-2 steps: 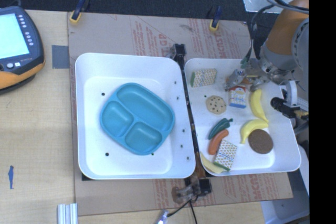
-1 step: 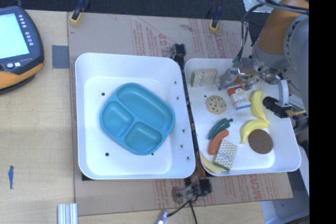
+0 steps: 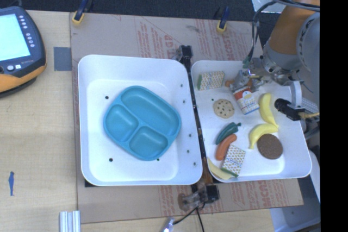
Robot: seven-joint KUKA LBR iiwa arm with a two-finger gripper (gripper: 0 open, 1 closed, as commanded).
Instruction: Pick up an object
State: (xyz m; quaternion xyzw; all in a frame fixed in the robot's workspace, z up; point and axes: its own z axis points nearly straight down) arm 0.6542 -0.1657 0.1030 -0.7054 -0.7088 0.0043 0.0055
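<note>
Teach pendant [image 3: 16,49] left, clamps [image 3: 80,11] along board [image 3: 136,35].

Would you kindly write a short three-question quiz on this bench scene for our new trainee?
1. True or false: the blue divided plate lies in the left bin.
2. Which item lies nearest the gripper? A) the cookie B) the small carton C) the brown disc
3. Fill in: the hot dog lies beside the green ____.

Key: 1 true; 2 B; 3 pepper.
</note>
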